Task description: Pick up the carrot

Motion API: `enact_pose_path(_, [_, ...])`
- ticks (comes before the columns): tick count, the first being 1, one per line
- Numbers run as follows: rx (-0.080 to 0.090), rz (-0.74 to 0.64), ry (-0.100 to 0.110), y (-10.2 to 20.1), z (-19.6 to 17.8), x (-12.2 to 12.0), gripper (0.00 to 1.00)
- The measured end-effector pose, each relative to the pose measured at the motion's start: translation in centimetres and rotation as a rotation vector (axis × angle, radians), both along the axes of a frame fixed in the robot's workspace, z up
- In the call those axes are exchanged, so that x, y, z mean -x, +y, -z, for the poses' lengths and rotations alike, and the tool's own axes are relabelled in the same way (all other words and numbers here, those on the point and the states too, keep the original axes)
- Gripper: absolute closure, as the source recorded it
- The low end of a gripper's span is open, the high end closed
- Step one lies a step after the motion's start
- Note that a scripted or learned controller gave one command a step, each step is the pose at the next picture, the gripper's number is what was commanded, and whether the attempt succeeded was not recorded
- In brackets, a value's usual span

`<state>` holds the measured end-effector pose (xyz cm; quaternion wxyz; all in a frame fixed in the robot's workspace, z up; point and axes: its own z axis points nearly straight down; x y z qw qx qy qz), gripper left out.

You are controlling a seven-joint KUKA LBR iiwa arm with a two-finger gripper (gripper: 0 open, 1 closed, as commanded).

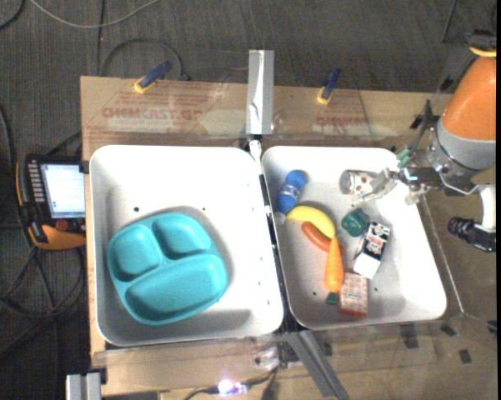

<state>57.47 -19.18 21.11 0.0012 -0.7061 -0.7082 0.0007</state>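
Pincer [398, 171] sits at the right bin's [417, 302] far right corner, over the rim; its thin fingers blur into the white wall, so how wide they stand cannot be told, and nothing can be seen gripped between them. Arm behind it is cut off by the frame's right side, only the orange band and grey wrist showing. Just beside the fingertips, inside the bin, lies a small can [358, 182] on its side; red marks on its label, unreadable. Toward the bin's middle: dark teal round object [355, 221], identity unclear, and a black-and-white carton [373, 248] with print too small to read. Carrot [333, 267] lies near the bin's centre, pointing toward the near edge, green tip down, well apart from the pincer; its top touches a red sausage-like piece [317, 235] partly tucked under a banana [313, 219]. A reddish packet [354, 294] lies against the carrot's lower end, lettering illegible. Blue bottle [291, 190] lies by the left wall. Left bin [108, 169] carries a teal divided plate [168, 265]. Cardboard [183, 111] behind shows faint mirrored print, unreadable.
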Motion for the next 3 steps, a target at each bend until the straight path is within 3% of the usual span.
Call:
enact_pose_path(1, [0.003, 0.083, -0.01, 3.7, 8.2, 4.0, 0.0])
enact_pose_path(2, [0.023, 0.146, -0.06, 7.6, 9.9, 4.5, 0.0])
enact_pose_path(3, [0.03, 0.15, -0.074, 7.2, 8.3, 4.2, 1.0])
